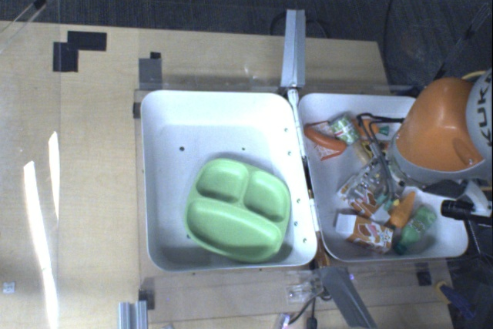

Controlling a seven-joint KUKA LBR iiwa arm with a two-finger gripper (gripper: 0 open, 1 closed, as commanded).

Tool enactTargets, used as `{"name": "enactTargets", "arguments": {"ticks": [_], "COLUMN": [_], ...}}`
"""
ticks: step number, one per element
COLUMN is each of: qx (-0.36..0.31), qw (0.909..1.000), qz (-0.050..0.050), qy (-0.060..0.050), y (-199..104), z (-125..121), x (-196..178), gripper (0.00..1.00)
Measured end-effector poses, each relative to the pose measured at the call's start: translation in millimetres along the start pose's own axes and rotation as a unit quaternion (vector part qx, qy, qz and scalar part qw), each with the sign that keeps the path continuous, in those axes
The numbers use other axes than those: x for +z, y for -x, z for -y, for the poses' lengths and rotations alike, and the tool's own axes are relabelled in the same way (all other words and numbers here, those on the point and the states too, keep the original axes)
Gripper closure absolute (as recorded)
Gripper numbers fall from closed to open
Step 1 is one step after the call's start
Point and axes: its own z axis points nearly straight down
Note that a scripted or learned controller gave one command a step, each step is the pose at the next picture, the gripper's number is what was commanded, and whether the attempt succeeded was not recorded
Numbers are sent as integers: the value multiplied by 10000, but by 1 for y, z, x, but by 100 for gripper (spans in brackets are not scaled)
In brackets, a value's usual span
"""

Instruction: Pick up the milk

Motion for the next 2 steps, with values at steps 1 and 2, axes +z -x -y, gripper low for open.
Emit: {"name": "enactTargets", "arguments": {"ticks": [1, 2], "qx": [1870, 1164], "qw": [9818, 9927], "qz": [-254, -260], "qy": [-209, -185], "y": [-25, -11], "z": [-75, -94], "x": [-57, -66], "gripper": [100, 100]}}
